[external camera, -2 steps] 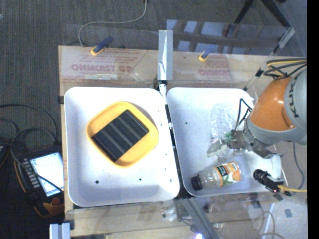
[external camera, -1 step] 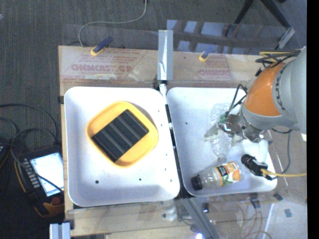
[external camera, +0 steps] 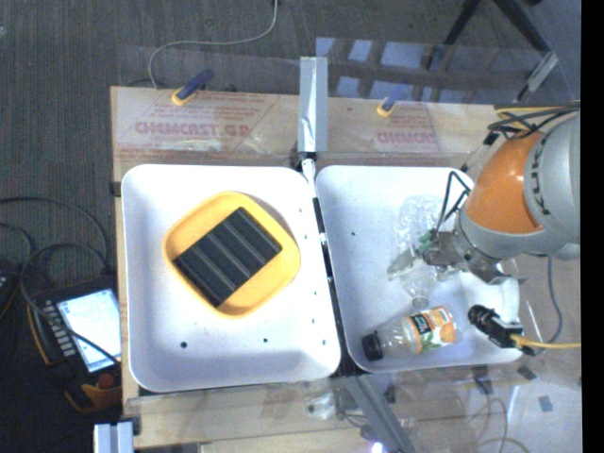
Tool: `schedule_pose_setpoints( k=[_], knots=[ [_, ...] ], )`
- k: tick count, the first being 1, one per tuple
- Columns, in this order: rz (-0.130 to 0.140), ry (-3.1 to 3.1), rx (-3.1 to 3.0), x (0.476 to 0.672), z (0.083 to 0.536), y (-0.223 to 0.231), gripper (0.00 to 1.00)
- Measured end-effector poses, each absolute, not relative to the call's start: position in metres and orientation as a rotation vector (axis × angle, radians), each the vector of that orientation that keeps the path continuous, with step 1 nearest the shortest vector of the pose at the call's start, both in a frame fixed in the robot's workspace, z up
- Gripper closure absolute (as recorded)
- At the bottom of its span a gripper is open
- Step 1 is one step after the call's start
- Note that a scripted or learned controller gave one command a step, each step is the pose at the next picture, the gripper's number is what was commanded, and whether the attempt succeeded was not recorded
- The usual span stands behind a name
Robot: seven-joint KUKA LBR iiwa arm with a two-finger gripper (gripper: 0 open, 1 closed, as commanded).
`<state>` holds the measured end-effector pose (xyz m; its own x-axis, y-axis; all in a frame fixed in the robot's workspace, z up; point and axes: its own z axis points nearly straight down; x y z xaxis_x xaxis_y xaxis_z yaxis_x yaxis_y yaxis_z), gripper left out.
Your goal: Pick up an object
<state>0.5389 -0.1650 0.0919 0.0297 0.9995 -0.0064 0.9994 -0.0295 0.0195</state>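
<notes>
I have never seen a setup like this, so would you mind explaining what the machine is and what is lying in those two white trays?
This is one picture from a camera fixed above a bench, looking down at a slant. The grey and orange shape on the right is a robot arm; its hand hangs over the right bin. That bin holds a crumpled clear plastic item and a small bottle with an orange label, lying on its side. The left bin holds a yellow object with a black ribbed top. I cannot tell whether the hand grips anything.
</notes>
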Motion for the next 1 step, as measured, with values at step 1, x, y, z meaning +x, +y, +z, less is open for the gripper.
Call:
schedule_pose_setpoints(
  k=[1],
  knots=[
    [0.018, 2.181, 2.243, 0.5395, 0.101, -0.1623, 1.0]
  ],
)
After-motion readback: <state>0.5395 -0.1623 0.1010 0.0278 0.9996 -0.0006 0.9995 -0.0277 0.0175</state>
